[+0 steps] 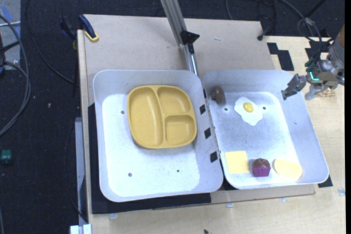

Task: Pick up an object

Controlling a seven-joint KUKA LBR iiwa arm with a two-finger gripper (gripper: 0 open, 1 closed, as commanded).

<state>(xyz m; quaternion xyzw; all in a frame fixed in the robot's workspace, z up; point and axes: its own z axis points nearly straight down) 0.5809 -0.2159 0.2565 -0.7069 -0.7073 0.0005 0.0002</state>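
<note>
The jaws are hanging spread apart with nothing between them, hovering over the 3 o'clock rim of the right bin (307, 118), below the arm's wrist (329, 66).

From here the risk is that they are sitting over the sloped wall and not over any object. If they are lowered as they stand, I judge they will be closing on bare plastic or scraping the rim.

The nearest candidate, the fried egg (248, 109), is lying towards 9 o'clock of the jaws, apart from them, on the bin floor. It is looking flat and thin, white with a raised yellow yolk, so fingers may be sliding over it without catching an edge.

The brown lump (218, 95) is sitting at the bin's 10 o'clock corner, tight to the wall. At 6 o'clock a yellow square (237, 161), a purple piece (261, 167) and a pale disc (288, 169) are crowding in a row, so a grab there may be nudging neighbours.
</note>
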